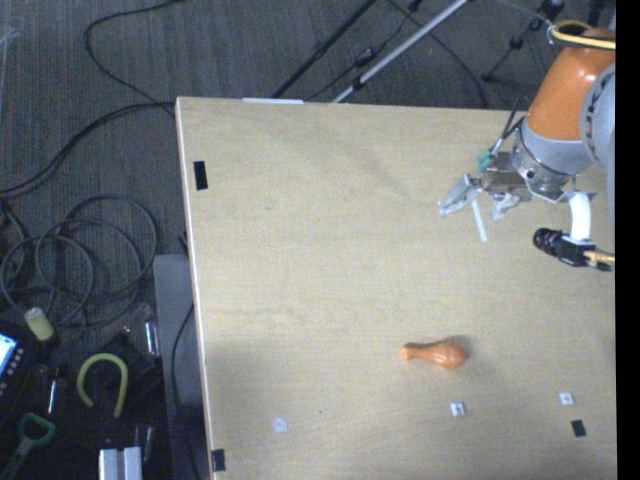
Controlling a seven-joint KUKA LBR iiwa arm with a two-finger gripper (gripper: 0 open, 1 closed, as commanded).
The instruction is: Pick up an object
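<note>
surface: one flat tan worktop point(330, 268) carries everything; its left edge and far-left corner show, with floor beyond

containers: cannot tell any bin walls or compartments on the tan surface, so nothing can be placed as inside one

task thing: orange pear-shaped object point(436, 354), bulbous end toward the right, thin neck toward the left, lying flat on its side

task thing place: toward the near edge of the worktop, right of the middle, alone on bare surface

claw: gripper point(478, 204) near the right edge, toward the far side of the worktop, under the grey wrist and orange band of the arm point(570, 98)

claw state: pale fingers point(456, 199) splay apart, looks wide; nothing between them

claw vs task thing: well apart; object lies nearer the near edge and slightly left of the gripper, no contact

near claw: black cylindrical part with white mount point(566, 244) just right of the gripper, at the right edge

in the way: bare tan surface between gripper and orange object

marks on worktop: black tape strip point(200, 175) by the left edge toward the far corner; another black mark point(218, 459) at the near-left edge; small white squares point(458, 408) and a black tag point(578, 428) near the near-right corner, just beyond the object

off the worktop: black cables point(80, 258) looped on the floor to the left, a yellow-green curved tool point(103, 373), tripod legs point(420, 28) past the far edge
</note>
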